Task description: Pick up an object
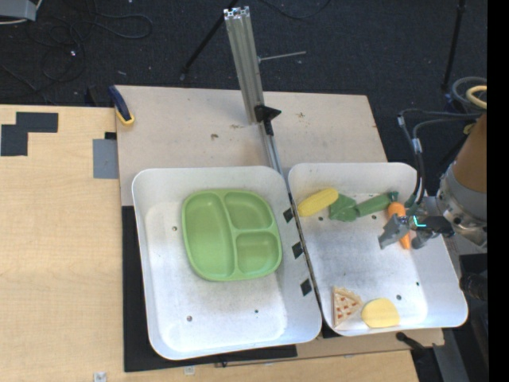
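Note:
In the right bin (358,269) lie a yellow corn cob (317,201), a green vegetable piece (362,207), an orange carrot-like piece (399,223), a pizza slice (344,305) and a yellow lemon-shaped piece (381,313). My gripper (400,234) hangs low at the bin's right side, right at the orange piece, with its grey fingers spread apart. Part of the orange piece is hidden behind the fingers. Whether the fingers touch it I cannot tell.
The left bin (159,293) holds a green divided plate (232,235). A metal post (246,62) rises behind the bins. Black clips sit along the shared rim between the bins. The arm's grey body and cables occupy the far right.

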